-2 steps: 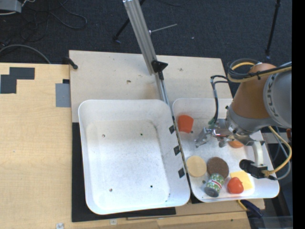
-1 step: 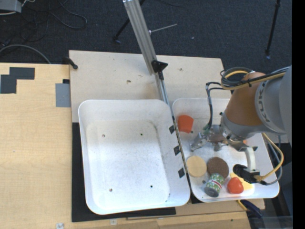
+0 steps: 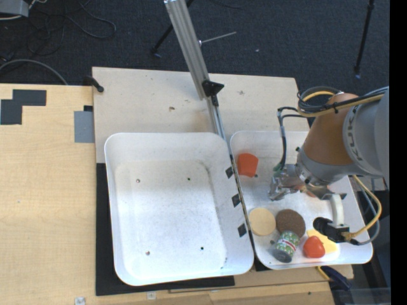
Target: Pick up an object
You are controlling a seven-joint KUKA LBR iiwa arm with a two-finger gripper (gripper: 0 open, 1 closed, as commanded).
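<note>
In the right bin (image 3: 267, 146) lie an orange cup-like piece (image 3: 247, 164), a tan round disc (image 3: 262, 222), a brown round disc (image 3: 290, 222), a small can with a green label (image 3: 285, 246), a red tomato-like object (image 3: 313, 248) and a yellow piece (image 3: 325, 239). My gripper (image 3: 280, 189) hangs low over the middle of this bin, just above the brown disc and to the right of the orange piece. The arm's orange band (image 3: 327, 138) sits right behind it. I see nothing between the fingers.
The left bin (image 3: 127, 170) lies beside the right one, with black clips (image 3: 233, 186) along the shared edge. A slanted metal rail (image 3: 191, 49) rises behind the bins. Black cables (image 3: 346, 230) loop off the wrist at the right bin's right side.
</note>
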